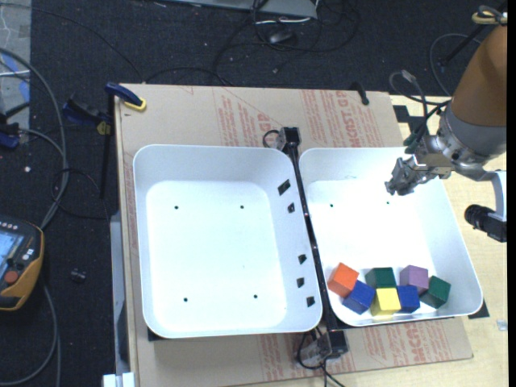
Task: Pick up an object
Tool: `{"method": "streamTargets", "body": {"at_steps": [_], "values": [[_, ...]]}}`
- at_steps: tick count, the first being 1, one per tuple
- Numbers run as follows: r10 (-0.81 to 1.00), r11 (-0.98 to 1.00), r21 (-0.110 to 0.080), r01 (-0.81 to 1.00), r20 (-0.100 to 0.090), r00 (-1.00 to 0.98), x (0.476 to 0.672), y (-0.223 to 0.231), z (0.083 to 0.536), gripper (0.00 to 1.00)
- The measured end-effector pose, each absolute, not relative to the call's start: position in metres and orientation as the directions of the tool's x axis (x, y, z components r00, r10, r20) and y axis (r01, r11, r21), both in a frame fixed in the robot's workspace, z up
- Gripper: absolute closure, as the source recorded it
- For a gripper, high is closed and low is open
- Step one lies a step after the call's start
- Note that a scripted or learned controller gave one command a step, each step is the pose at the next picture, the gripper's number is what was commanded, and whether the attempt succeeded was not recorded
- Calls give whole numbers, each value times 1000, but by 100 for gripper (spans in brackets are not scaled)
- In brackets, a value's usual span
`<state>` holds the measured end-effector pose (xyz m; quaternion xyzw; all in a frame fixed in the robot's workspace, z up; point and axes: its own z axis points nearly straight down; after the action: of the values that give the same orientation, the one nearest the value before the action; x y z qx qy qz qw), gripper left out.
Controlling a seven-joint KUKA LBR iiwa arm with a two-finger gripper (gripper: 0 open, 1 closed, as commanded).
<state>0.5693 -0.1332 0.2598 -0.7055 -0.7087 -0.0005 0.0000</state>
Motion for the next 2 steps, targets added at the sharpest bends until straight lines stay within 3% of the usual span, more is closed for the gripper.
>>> {"method": "streamTargets", "body": {"at_steps": [2], "values": [[1000, 5, -1, 1000, 1, -5, 607, -26, 231, 100]]}}
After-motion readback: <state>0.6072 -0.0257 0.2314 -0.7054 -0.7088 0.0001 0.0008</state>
